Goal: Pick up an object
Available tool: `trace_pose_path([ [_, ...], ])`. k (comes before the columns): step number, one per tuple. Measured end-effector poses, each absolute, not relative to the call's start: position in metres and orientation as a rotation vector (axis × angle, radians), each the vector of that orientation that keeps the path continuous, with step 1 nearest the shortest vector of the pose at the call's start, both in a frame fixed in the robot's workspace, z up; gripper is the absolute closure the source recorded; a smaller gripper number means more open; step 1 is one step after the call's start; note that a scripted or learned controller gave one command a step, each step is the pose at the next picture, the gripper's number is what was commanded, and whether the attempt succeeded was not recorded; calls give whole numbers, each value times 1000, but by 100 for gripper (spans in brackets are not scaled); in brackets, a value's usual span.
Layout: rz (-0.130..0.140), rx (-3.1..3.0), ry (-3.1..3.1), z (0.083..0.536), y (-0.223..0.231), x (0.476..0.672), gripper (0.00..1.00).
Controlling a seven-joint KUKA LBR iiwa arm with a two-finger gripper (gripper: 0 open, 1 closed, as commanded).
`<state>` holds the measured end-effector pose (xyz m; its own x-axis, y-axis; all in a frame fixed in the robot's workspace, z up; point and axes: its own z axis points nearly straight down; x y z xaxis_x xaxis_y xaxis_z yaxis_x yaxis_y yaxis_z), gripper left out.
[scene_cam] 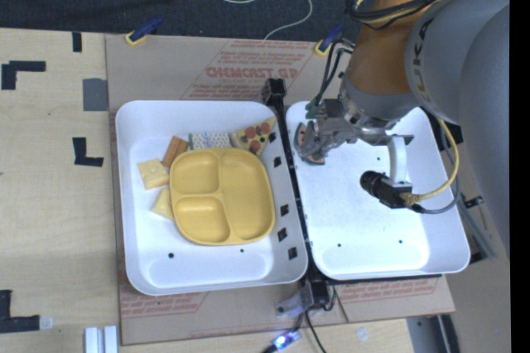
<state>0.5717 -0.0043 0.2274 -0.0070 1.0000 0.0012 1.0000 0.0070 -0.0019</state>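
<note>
Your gripper (313, 146) hangs at the right bin's (431, 256) left edge, its grip state I cannot tell, so cross to the left bin (137, 128) and take the yellow tray (222, 195) at its centre.

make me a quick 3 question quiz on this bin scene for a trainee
1. True or false: the yellow divided plate lies in the left bin.
2. Over which bin is the gripper? A) left bin B) right bin C) the cardboard sheet
3. How many compartments does the plate have?

Key:
1. True; it rests among small flat pieces such as the tan cracker-like square.
2. B; it is near that bin's upper left corner, close to the divider.
3. Three.
</note>
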Motion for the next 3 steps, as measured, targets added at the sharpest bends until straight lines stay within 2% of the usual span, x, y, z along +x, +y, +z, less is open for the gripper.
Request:
trace_pose_path([
  [1,-1,-2215,-2227,227,31,605,100],
  [2,2,-2218,-2224,228,56,606,100],
  [3,3,-2221,-2222,231,42,614,100],
])
